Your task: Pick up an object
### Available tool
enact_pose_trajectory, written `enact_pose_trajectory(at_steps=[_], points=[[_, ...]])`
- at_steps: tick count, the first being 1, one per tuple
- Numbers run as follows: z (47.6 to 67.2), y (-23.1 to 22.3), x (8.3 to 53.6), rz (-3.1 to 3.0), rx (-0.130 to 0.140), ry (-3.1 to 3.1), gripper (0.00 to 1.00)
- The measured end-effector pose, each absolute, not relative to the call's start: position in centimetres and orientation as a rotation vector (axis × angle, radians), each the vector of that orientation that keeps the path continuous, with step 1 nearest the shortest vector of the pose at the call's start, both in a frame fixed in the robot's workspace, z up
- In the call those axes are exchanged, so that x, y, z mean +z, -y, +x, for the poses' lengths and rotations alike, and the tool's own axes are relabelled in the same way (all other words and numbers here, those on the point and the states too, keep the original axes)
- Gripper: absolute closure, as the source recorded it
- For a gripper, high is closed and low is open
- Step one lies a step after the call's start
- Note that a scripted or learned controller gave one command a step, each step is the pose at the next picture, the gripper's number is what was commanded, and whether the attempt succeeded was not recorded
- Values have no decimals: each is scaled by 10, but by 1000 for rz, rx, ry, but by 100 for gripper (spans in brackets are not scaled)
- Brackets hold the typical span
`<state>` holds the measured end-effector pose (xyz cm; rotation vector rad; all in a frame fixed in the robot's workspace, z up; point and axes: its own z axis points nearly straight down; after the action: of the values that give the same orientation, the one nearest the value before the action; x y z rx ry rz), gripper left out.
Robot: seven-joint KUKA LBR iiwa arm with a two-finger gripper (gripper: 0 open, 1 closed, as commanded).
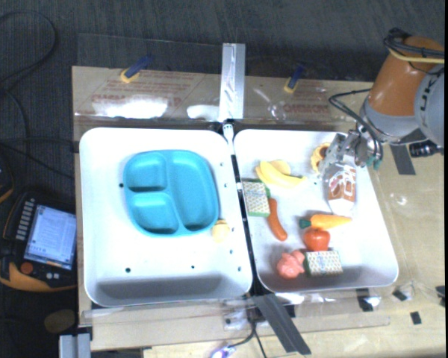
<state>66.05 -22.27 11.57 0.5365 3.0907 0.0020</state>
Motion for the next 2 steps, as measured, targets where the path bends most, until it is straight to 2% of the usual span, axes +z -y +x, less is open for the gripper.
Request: enact_pose_trajectory(at_steps=[1, 2], points=[[659, 207, 143, 1361, -3, -2828, 100], [627, 172, 91, 1963, 3, -2439, 100]])
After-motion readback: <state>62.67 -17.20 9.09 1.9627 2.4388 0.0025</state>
